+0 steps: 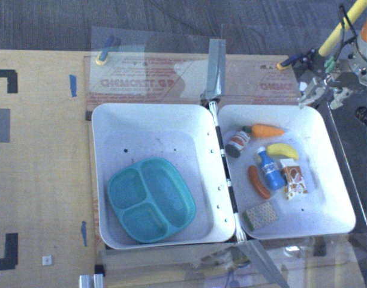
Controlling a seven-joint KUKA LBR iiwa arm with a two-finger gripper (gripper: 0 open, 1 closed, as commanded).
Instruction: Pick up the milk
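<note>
The milk [294, 182], a small carton with a red, white and brown print, is seen lying on the floor of the right bin [327, 221], towards that bin's three o'clock side. Just beside it at nine o'clock a blue bottle [270, 169] is found, so close that contact cannot be ruled out; a yellow banana [282, 151] sits at the carton's eleven o'clock, and an orange carrot [266, 131] lies further up at twelve.

The gripper [320, 92] is spotted up at the bin's one o'clock corner, hanging over the rim, well apart from the carton. Whether its fingers are spread or closed cannot be told from here.

Now the carton itself. It is judged to be light and fairly stiff, likely a toy or small pack, with flat printed faces that may prove a little slick. Crushing is not thought a great risk, but slipping is. The best hold is expected across the two long sides, near the middle of the body, with one finger slotted into the narrow space on the bottle's side.

The long axis is read as running roughly from twelve to six o'clock, tipped slightly, top end a touch towards eleven. Which end is the spout cannot be made out.
</note>
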